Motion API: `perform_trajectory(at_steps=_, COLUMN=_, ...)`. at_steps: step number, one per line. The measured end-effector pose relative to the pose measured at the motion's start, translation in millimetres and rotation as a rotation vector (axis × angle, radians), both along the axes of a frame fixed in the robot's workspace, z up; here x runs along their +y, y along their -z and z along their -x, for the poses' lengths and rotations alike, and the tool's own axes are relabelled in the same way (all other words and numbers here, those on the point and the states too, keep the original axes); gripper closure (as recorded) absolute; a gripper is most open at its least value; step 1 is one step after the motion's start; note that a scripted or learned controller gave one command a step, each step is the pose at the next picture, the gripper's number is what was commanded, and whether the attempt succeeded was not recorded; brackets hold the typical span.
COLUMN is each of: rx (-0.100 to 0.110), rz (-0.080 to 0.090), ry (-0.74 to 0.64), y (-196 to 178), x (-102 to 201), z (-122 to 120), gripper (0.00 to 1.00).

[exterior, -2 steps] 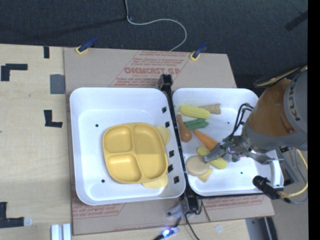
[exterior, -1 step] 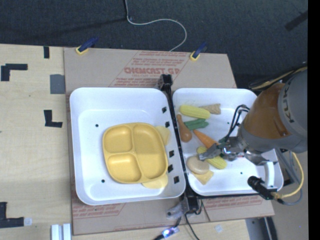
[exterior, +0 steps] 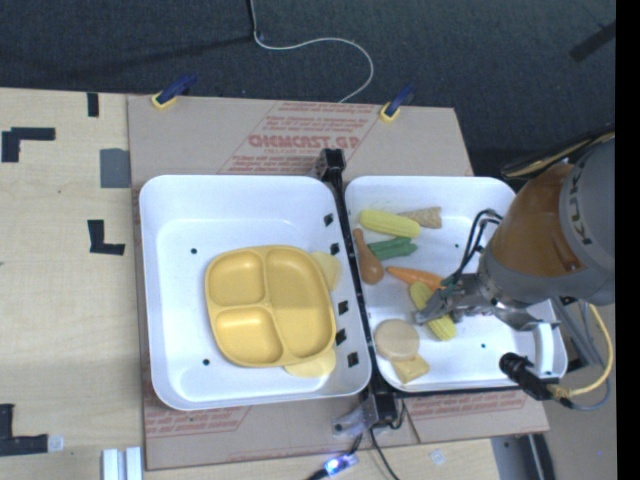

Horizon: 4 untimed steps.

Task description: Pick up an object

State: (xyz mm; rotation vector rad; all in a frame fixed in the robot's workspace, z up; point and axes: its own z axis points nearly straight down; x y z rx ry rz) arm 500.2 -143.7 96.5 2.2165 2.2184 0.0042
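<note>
Far left: tabletop [exterior: 60,298] with black marks, brown cardboard sheet [exterior: 300,143] beneath 2 white bins. Left bin [exterior: 165,268] holding a yellow divided plate [exterior: 268,303] with 3 compartments, tilted, a pale yellow piece [exterior: 310,365] peeking from under its lower edge. Right bin [exterior: 470,358] crowded with toy food: corn cob [exterior: 390,223], brown spoon-like piece [exterior: 367,260], green pod [exterior: 390,249], orange carrot [exterior: 412,276], round cream disc [exterior: 397,340], pale wedge [exterior: 410,369]. Claw [exterior: 441,308] low among these, touching a small yellow piece [exterior: 440,326]; grip state impossible to tell. Grey arm [exterior: 560,238] entering from right.
</note>
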Motion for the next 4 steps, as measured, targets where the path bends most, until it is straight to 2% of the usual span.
perform_trajectory(at_steps=2, rx=0.002, rz=-0.001, ry=-0.001, y=-124, x=-3, z=-4, gripper=1.0)
perform_trajectory(at_steps=3, rx=0.007, rz=-0.003, ry=0.0, y=-128, x=-3, z=-4, gripper=1.0)
perform_trajectory(at_steps=4, rx=0.008, rz=-0.004, ry=-0.005, y=-129, x=38, z=-20, gripper=1.0)
